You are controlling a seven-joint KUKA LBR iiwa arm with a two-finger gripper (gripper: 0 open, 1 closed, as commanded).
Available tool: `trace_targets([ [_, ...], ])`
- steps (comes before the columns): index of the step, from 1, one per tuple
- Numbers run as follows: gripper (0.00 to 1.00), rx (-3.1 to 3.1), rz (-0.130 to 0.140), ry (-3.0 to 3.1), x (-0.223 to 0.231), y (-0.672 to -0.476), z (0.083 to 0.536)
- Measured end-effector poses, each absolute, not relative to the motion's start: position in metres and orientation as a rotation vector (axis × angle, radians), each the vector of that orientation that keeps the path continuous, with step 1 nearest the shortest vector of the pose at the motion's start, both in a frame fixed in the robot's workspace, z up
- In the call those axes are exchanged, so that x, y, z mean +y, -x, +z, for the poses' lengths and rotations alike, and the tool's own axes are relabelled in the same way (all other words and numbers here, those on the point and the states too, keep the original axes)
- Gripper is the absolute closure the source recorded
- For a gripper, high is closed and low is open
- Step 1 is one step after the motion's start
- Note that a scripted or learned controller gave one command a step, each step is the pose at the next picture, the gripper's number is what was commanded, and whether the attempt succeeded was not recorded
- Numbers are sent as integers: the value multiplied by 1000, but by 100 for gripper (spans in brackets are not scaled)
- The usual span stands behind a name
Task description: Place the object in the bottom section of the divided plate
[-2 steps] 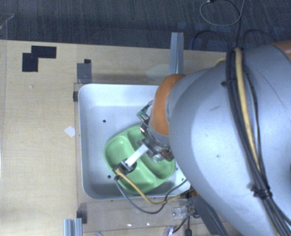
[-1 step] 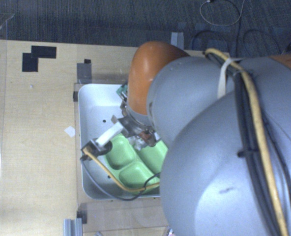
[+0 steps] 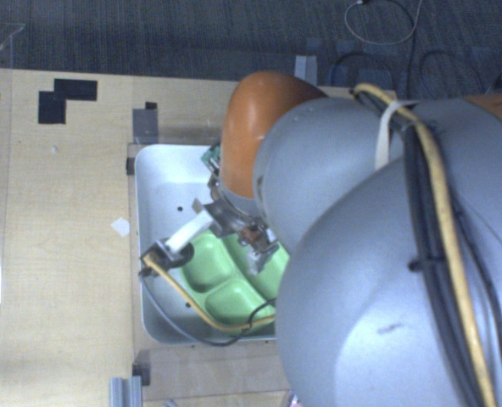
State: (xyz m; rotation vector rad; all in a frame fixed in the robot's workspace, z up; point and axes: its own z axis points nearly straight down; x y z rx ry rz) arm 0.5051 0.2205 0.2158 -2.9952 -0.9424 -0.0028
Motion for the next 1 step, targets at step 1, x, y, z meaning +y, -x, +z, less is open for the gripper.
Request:
trace_targets([
  [1, 0, -809, -4, 3033, 234, -495, 217],
])
